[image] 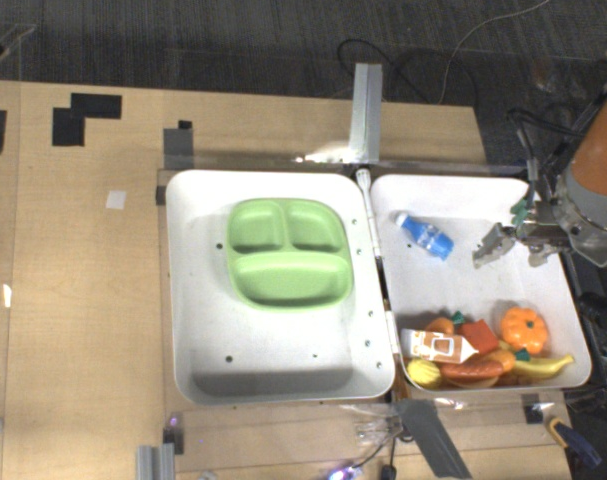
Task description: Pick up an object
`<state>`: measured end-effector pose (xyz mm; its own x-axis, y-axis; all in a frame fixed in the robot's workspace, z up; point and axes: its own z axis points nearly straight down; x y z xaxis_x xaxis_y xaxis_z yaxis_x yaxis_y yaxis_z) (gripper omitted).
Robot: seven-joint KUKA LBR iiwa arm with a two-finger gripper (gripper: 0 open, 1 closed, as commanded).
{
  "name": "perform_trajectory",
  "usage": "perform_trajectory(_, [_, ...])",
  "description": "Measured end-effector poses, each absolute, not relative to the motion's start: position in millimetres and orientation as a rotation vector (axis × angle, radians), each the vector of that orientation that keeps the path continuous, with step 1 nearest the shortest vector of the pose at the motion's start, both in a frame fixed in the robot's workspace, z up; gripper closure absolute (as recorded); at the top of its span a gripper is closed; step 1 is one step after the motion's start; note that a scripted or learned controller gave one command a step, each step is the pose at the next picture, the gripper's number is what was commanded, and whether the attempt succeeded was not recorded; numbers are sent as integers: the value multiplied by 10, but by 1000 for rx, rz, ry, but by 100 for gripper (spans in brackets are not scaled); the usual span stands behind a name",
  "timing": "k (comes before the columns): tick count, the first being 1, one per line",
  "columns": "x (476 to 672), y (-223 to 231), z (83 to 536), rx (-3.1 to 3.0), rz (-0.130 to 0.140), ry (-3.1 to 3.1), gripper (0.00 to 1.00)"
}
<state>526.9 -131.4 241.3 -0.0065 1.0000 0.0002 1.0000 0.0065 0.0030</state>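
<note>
Blue bottle [425, 236] lies alone toward ten o'clock in the right bin [463, 200]; orange pumpkin [523, 329], banana [543, 366] and a labelled packet [441, 345] crowd six o'clock. I see my gripper [513, 246] at three o'clock, fingers spread wide, holding nothing. My worry: in that packed heap the fingers could wedge between toys and close on none. The packet's print is too small for me to read.
</note>
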Motion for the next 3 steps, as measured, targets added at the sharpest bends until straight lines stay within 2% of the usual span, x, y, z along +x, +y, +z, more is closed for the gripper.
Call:
perform_trajectory(1, [6579, -1094, 1072, 2194, 28, 2219, 0])
perform_trajectory(2, [6302, -963, 884, 2384, 12, 2038, 0])
perform_trajectory(3, [6321, -946, 1002, 2380, 19, 2040, 100])
